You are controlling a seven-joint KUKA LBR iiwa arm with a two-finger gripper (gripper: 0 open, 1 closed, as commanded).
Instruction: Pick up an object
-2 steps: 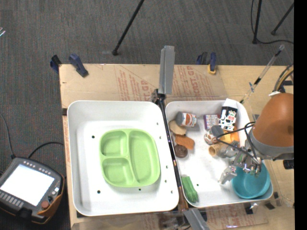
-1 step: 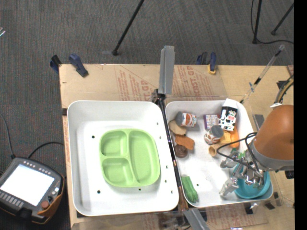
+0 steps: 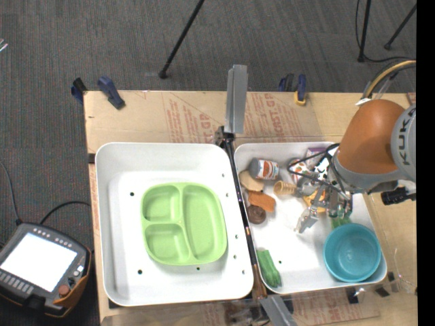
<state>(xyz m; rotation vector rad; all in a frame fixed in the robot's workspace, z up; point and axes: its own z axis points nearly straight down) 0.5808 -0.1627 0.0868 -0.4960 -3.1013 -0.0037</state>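
The right shallow white bin (image 3: 299, 285) holds, nearest, a round teal plastic bowl (image 3: 351, 252) in its corner and a green oblong toy (image 3: 269, 267) by the divider. Farther in lie a brown round piece (image 3: 256, 214), an orange-brown sausage-shaped piece (image 3: 262, 200), and a grey can with a red label (image 3: 264, 169) on its side. The two-finger gripper (image 3: 307, 221) hangs over this clutter, apparently empty; its spread I cannot tell. The left white bin (image 3: 112, 182) holds a light green divided tray (image 3: 183, 223).
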